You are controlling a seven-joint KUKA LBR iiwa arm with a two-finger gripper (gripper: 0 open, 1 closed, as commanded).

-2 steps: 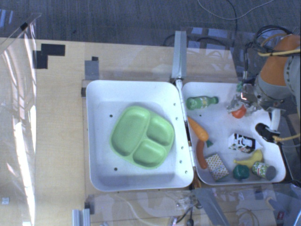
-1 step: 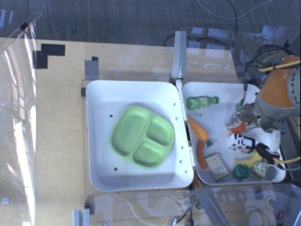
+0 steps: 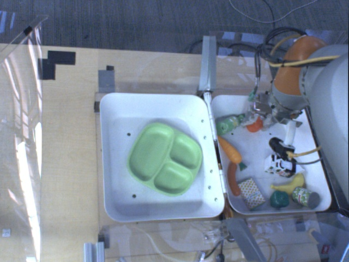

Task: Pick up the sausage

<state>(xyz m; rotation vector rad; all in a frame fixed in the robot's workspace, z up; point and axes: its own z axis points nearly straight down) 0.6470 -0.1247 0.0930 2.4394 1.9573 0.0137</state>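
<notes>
The end effector (image 3: 260, 113) is hanging over the upper part of the right bin (image 3: 259, 162), reaching in from the upper right of the frame. From this angle I cannot tell whether it is open or closed. The grey arm (image 3: 327, 86) with its orange band (image 3: 297, 53) is filling the upper right corner behind it.

Just below the end effector, a small red-orange piece (image 3: 254, 126) is lying on the bin floor. A green bottle (image 3: 229, 124) is resting just to its left, near the bin's upper left corner. Lower down along the left wall, a carrot (image 3: 230, 150) is lying at a slant. The sausage (image 3: 233, 180) is lying just below the carrot, close to that same wall in the lower left part of the right bin, well apart from the end effector. A small patterned box (image 3: 251, 193) is sitting just right of the sausage's lower end.

In the lower right corner of that bin, a yellow banana (image 3: 292, 183), a dark green ball (image 3: 280, 200) and a small can (image 3: 304, 196) are crowding together.

The left bin (image 3: 112, 146) is holding a green divided plate (image 3: 166, 158) near its middle. Both bins are sitting side by side on the pale wooden desk (image 3: 65, 146), which is carrying black tape marks (image 3: 57, 60) toward the upper left of the frame.
</notes>
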